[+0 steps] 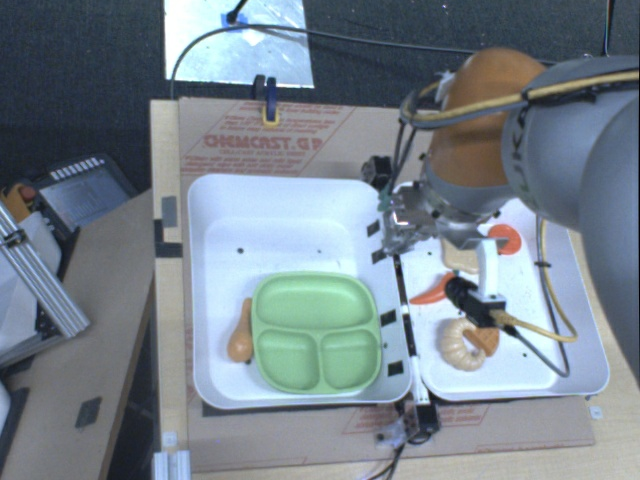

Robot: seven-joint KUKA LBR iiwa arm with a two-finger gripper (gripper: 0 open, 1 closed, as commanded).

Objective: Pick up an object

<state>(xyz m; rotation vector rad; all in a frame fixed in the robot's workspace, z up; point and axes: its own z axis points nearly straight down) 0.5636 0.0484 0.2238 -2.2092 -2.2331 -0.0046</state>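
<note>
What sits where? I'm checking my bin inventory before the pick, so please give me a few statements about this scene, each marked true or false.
1. The green divided tray lies in the left bin. True.
2. The tray has four compartments. False: it has three, one long and two smaller.
3. A tan drumstick-shaped piece lies beside the tray, on the view's left side of it. True.
4. The croissant-shaped piece lies in the left bin. False: it lies in the right bin.
5. The orange-red ring rests on the green tray. False: it is in the right bin, and nothing lies on the tray.
</note>
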